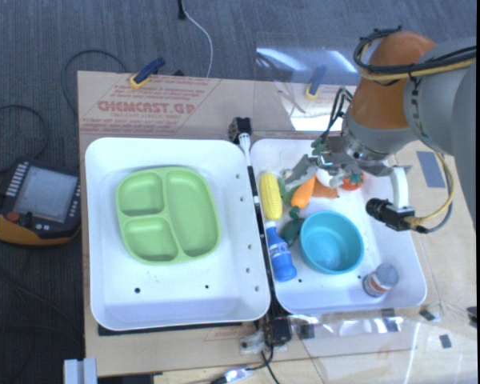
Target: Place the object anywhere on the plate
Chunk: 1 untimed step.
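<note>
One step in hand, seemingly: the pick. Gripper (323, 166) low in right bin (404, 290), just over orange carrot (303, 192) beside corn (270, 196); grip state impossible to tell. Next, probably: secure carrot, lift clear, carry left to green plate (168, 214).

Materials/finish: mostly plastic on a board-topped surface.
Both bins (104, 294) smooth white plastic, slight sheen; plate (167, 214) light green plastic, satin, three moulded compartments; bowl (331, 242) glossy blue plastic; corn (270, 195) yellow plastic, bumpy moulded texture; carrot (304, 192) smooth orange plastic; bottle (278, 254) glossy blue and white; can (378, 280) looks metallic grey; surface (144, 110) matt tan board, looks like cardboard or fibreboard, printed red lettering; floor (56, 22) dark grey carpet, rough weave; arm (420, 94) matt grey casing, glossy orange band.
</note>
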Each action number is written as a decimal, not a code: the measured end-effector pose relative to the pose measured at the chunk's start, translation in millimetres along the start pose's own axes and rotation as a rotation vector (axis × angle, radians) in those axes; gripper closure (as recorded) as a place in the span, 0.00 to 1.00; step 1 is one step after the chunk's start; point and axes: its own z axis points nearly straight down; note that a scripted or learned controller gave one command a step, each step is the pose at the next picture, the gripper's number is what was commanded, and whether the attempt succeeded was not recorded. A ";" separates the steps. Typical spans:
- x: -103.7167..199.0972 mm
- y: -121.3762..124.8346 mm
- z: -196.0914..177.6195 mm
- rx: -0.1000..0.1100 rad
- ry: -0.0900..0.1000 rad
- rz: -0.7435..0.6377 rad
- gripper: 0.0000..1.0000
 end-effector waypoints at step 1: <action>5.3 -62.5 0.3 0.002 0.001 -0.019 0.00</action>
